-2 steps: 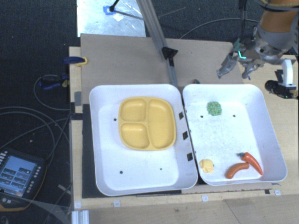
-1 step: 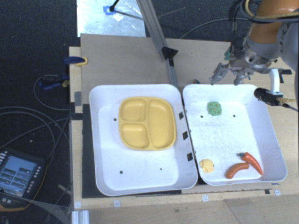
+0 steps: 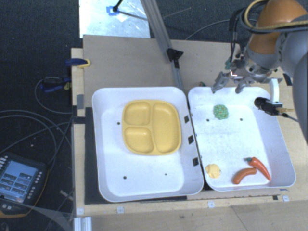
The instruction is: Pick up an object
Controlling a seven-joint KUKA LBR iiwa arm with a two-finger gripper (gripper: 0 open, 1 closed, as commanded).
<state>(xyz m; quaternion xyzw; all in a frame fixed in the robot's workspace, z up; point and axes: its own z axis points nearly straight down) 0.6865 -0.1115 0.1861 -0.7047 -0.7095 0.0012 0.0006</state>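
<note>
The hand (image 3: 229,84) hangs over the far rim of the right bin (image 3: 284,143), with its two grey fingers (image 3: 219,83) spread apart and nothing between them. It touches none of the loose things in that bin.

The thing closest to the hand is a small green tufted ball (image 3: 221,111). It lies on the bin floor just inside the rim beneath the hand, slightly on the side of the hand's left-of-view finger, and apart from the fingertips.

The other things lie well away from the hand, at the opposite end of the same bin. An orange-red carrot-like piece (image 3: 260,168) lies tilted there. An orange sausage-shaped piece (image 3: 244,175) lies just beside it, the two touching or nearly so; which cannot be told. A small pale yellow lump (image 3: 212,170) sits near the bin's inner wall, apart from those two and almost straight across the bin from the green ball.

In the left bin (image 3: 108,177), to the side of the hand and well apart from it, a yellow divided plate (image 3: 151,127) with three compartments lies flat. Both bins rest side by side on the brown table (image 3: 125,61), their inner walls meeting. A grey metal pole (image 3: 159,23) slants across the table beyond the hand.
</note>
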